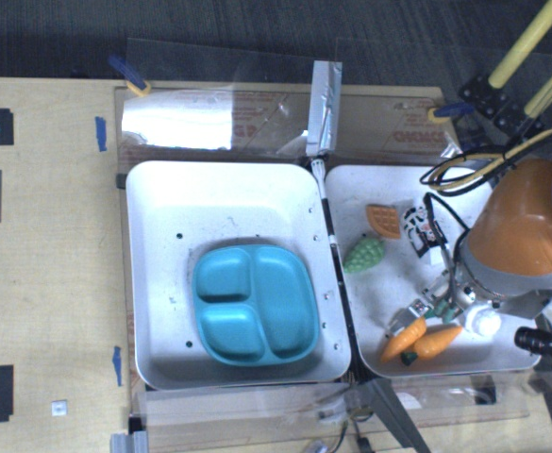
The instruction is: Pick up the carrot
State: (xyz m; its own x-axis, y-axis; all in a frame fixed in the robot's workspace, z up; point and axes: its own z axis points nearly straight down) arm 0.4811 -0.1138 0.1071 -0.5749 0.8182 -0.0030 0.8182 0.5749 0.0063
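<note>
The gripper (433,307), jaw opening impossible to tell, hovers just above the carrot (438,340), apparently positioned for grasping.

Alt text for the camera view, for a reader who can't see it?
The gripper is low in the right bin, right above two carrots at its near edge. A green toy and an orange piece lie behind; the left bin holds a blue tray.

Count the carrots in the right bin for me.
2. One carrot lies near the bin's front edge; the second carrot lies right beside it, just below the gripper. The arm may hide others.
</note>
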